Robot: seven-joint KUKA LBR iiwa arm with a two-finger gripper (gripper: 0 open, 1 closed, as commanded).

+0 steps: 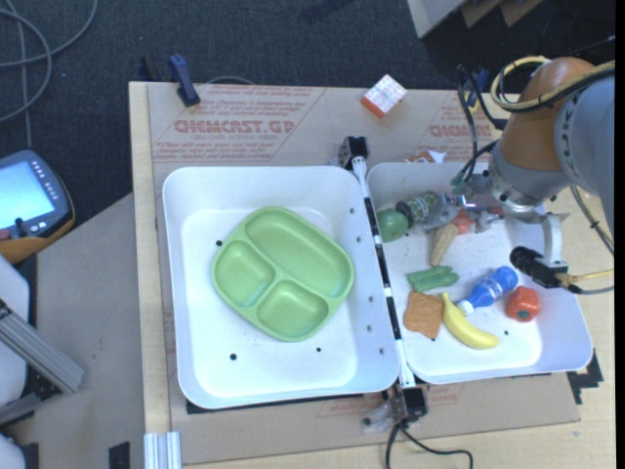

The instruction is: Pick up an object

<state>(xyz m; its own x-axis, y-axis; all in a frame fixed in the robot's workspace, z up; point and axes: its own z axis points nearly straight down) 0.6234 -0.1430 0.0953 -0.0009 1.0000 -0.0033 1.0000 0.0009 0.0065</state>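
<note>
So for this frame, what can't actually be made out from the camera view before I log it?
- Gripper: its fingers are blurred among the arm's wrist hardware, so whether they are open or shut cannot be told, nor whether anything sits between them.
- Dark bottle-like item beside the gripper: too small and blurred to identify.
- Arm: cut off by the right edge.
- Right bin: its upper right corner is hidden under the arm.

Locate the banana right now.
Camera view: the banana lies in the right bin, near its front edge, beside the brown cracker and below the blue bottle.

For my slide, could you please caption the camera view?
Grey KUKA arm reaching over right white bin of toy food; green divided plastic plate in left white bin.
</note>
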